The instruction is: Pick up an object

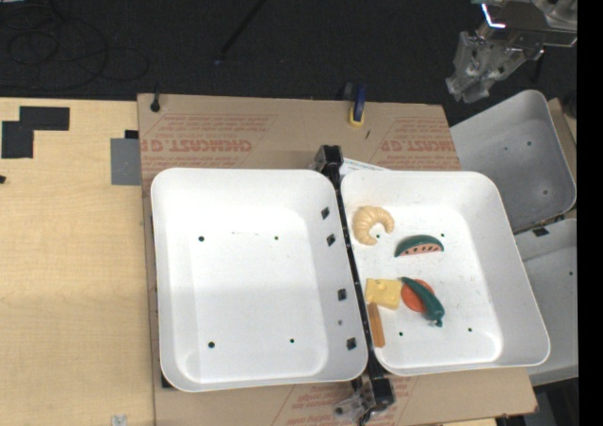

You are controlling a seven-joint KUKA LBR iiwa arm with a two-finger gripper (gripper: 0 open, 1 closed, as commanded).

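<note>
So the arm is parked way up in the top right corner, high above the table and well off to the side of both bins. The hand [474,71] hangs down and a bit to the left from the wrist hardware, over the dark floor area past the back edge of the cardboard sheet [283,137]. It's nowhere close to any of the objects. Honestly I can't tell if it's spread or pressed together, the tip is just a greyish blob against the dark background from this angle. Nothing is visibly caught in it.

All the stuff to pick is sitting in the right bin [490,226], clustered toward its left half. There's a croissant [373,223] near the upper left, curled up close to the divider between the bins. Just right of it and slightly lower is a watermelon slice [418,246], green rind on top. Below those, a yellow cheese-looking block [382,292] sits by the left wall, with an orange stick thing [376,325] right under it, lying along that wall. Touching the yellow block's right side is a red and green veggie [423,300], angled down to the right.

The left bin [179,273] sits right beside it, edges touching along the middle. A blue and yellow clamp [357,106] is at the back edge of the cardboard.
</note>
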